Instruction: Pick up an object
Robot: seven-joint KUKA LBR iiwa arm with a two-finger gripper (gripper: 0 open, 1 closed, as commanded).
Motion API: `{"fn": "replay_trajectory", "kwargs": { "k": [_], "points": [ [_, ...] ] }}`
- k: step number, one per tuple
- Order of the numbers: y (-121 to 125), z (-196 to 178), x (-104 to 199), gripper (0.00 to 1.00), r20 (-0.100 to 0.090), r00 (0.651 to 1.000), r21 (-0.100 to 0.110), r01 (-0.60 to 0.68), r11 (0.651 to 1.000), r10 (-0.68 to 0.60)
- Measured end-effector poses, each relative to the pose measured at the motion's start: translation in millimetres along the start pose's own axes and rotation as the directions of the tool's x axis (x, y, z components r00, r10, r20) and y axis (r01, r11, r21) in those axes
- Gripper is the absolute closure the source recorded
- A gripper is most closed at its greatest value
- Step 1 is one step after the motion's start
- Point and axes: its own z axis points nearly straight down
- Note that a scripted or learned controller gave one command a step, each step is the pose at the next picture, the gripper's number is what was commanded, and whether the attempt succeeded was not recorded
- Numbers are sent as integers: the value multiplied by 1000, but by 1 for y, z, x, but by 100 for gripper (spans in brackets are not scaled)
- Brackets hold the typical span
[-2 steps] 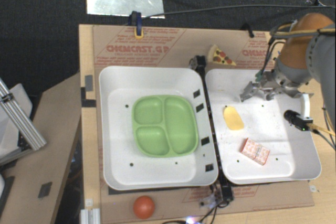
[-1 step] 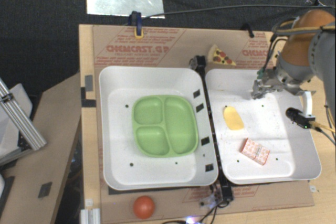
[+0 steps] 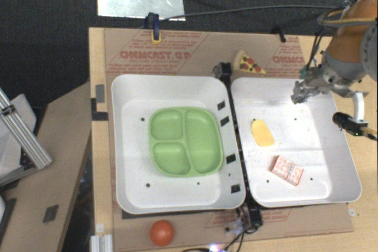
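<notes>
Looking down on my worktop [image 3: 177,47], I see two shallow white bins side by side. The left bin [image 3: 127,127] holds a green divided tray [image 3: 185,141], lying flat near its middle. The right bin [image 3: 336,162] holds two loose things: a yellow piece [image 3: 263,132] toward the bin's left side, and a pink and white packet [image 3: 287,170] just below and to its right, the two near each other but apart. My arm [image 3: 351,38] reaches in from the right, grey with its orange band high at the edge. The hand [image 3: 302,91] hangs over the upper part of the right bin, well apart from both the yellow piece and the packet, with nothing visibly between its parts; I cannot tell how wide it stands. On the worktop beyond the bins lies a toy pizza slice [image 3: 248,63], and an orange ball [image 3: 162,232] sits in front of the left bin.
</notes>
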Motion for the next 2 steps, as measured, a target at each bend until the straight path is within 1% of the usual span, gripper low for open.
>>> {"fn": "replay_trajectory", "kwargs": {
  "k": [1,2],
  "points": [
    [9,-47,3,100,0,1000,-1,4,1000,-4],
    [5,-94,0,100,0,1000,0,3,1000,-3]
  ]
}}
